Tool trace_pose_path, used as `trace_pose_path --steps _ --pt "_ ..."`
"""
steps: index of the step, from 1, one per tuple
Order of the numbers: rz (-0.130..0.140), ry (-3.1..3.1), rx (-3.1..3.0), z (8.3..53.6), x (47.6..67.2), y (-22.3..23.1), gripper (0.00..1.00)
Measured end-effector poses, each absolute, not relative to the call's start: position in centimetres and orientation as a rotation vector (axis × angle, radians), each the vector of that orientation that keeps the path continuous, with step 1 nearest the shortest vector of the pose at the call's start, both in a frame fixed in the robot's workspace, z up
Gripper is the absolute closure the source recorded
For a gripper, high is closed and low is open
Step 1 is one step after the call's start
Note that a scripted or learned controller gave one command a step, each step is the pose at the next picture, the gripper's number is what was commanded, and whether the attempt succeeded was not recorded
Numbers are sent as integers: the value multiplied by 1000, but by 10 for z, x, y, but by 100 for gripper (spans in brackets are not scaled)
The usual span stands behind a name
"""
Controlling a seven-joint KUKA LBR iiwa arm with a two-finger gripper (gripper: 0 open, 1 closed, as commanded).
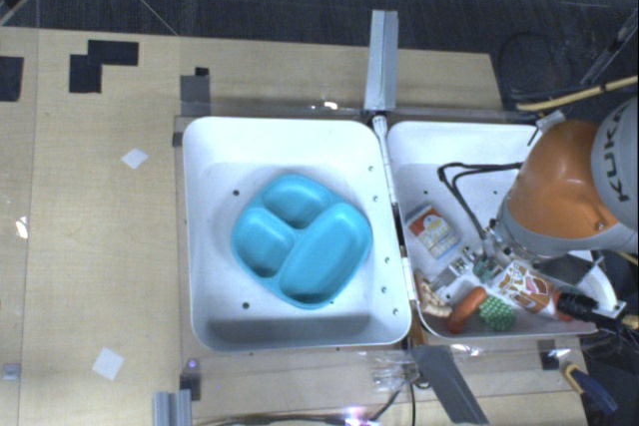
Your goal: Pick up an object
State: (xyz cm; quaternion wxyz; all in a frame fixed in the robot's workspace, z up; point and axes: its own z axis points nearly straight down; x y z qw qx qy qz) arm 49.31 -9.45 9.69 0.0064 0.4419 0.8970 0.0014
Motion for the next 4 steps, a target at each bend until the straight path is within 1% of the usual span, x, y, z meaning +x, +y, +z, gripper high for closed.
trace_pose_path --steps 1,2,3,4 --pt "9 2639 1684 90 546 -107 0" --pt "8 2638 1688 88 607 -98 0" --pt "13 2637 1673 101 610 -97 100" --pt "5 2561 1811 235 606 -4 100"
